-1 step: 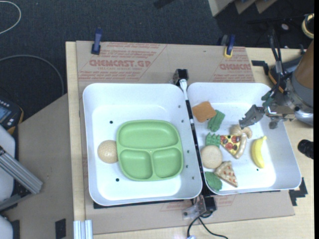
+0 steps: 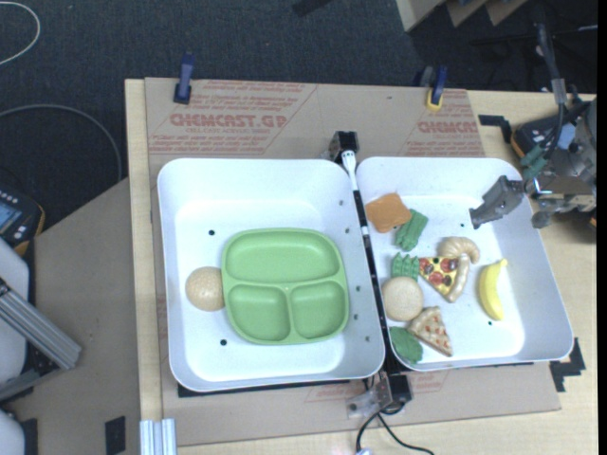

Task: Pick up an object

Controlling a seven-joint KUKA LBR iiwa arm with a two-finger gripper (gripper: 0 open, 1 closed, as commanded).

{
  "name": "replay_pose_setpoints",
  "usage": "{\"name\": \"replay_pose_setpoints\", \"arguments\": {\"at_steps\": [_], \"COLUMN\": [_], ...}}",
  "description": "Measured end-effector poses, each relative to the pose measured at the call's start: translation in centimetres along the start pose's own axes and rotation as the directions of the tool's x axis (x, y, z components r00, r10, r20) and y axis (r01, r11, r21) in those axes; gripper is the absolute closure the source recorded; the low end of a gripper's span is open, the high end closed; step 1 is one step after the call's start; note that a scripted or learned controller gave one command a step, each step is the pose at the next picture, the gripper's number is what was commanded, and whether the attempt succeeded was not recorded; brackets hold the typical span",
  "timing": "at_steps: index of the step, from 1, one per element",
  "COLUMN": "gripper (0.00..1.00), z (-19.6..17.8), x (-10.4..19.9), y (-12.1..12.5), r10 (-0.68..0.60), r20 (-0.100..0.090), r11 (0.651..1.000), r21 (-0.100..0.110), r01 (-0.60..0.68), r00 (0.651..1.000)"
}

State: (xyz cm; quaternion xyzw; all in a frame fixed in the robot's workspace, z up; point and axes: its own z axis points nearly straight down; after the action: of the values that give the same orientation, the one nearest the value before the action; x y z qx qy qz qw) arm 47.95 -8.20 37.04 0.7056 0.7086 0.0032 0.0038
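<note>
A pizza slice (image 2: 433, 331) was seen nearest in the right bin (image 2: 555, 325), beside a banana (image 2: 491, 290); the gripper (image 2: 517, 207) was poised above, its state indeterminable

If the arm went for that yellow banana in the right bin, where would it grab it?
Probably across the middle of the banana, coming straight down from above. It lies flat with its long axis running roughly up-down in the view, narrow across, with bare bin floor on its right and a small gap toward the pizza slice on its left.
</note>
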Motion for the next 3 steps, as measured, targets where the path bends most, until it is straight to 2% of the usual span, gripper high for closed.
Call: {"name": "replay_pose_setpoints", "arguments": {"at_steps": [1, 2, 3], "gripper": [1.00, 1.00, 1.00], "z": [-0.6, -6.3, 4.4], "x": [-0.1, 7.7, 11.8], "y": [0.1, 0.2, -0.1], "r10": [0.003, -0.006, 0.000], "r20": [0.001, -0.003, -0.001], "r11": [1.000, 1.000, 1.000], "r21": [0.004, 0.001, 0.020], "r01": [-0.003, 0.006, 0.000], "r00": [1.000, 1.000, 1.000]}}
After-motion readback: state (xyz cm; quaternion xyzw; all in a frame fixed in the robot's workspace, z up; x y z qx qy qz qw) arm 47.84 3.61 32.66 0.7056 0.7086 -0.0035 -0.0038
